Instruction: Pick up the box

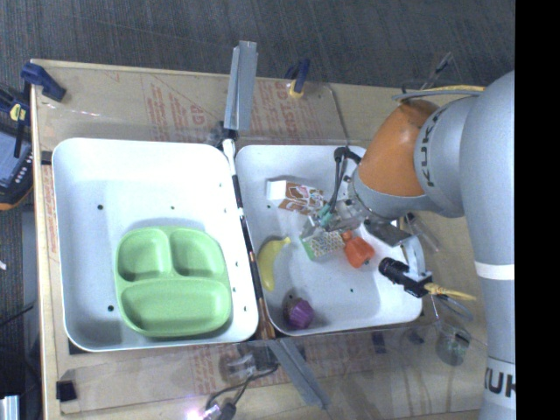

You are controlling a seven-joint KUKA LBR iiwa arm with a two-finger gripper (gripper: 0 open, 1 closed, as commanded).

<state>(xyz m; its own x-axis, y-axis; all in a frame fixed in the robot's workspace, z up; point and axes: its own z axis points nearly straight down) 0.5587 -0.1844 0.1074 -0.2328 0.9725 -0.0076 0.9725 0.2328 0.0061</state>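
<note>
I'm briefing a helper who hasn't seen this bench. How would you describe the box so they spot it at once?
Look in the right-hand white bin, toward its far-left part. The box lies there, just left of the gripper. Unlike the yellow banana, orange cup and purple fruit, it is flat, white, with red-brown print.

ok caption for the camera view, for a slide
Gripper low over the right bin beside the box; green tray in the left bin.
</note>
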